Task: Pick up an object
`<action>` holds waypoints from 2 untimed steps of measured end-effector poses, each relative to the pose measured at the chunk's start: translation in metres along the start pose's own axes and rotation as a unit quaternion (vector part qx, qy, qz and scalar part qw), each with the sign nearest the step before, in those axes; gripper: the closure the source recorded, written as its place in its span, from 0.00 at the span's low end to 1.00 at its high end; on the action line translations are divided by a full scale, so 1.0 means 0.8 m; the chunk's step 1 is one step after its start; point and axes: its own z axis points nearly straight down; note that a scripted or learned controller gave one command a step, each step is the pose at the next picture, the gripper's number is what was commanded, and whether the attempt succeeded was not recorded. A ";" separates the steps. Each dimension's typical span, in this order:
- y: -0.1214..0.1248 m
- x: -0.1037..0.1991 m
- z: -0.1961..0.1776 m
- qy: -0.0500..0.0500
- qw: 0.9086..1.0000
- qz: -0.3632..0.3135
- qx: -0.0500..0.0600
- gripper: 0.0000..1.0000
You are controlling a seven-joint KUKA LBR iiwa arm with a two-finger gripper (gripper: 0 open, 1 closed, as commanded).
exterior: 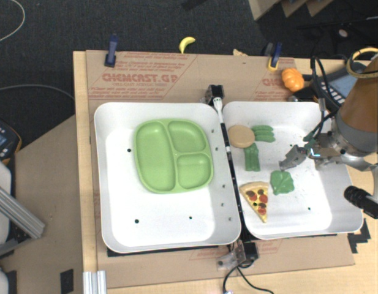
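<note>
White plastic forms the two bins: the left bin [115, 213] carries a green divided plate [174, 155], while the right bin [311, 216] holds the candidates for picking. A tan disc [241, 136] lies at the upper left of the right bin, touching a green stick [252, 157] below it and just beside a green leafy piece [263, 133] to its right; a pizza slice [257, 199] sits lower down, near a green lump [282, 182]. The gripper [295, 158] is seen at the right of the frame, low over the right bin, just above and right of the lump and apart from it (nothing is seen between its fingers). How wide the pincer stands cannot be told, since the dark tips blur together against the bin. The step in hand is judged to be the approach to a grasp, with the lump the nearest target. For a clean pick, the tips should be centred over the lump before descent, and the closing line kept clear of the pizza slice beside it. A soft, uneven piece like this may slip, so a grip across its widest part would be favoured, and the lift is best made straight up.
</note>
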 end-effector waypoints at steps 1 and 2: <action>0.032 0.038 0.147 0.001 1.000 -0.001 0.002 0.00; -0.007 0.124 0.010 0.002 1.000 -0.004 -0.004 0.00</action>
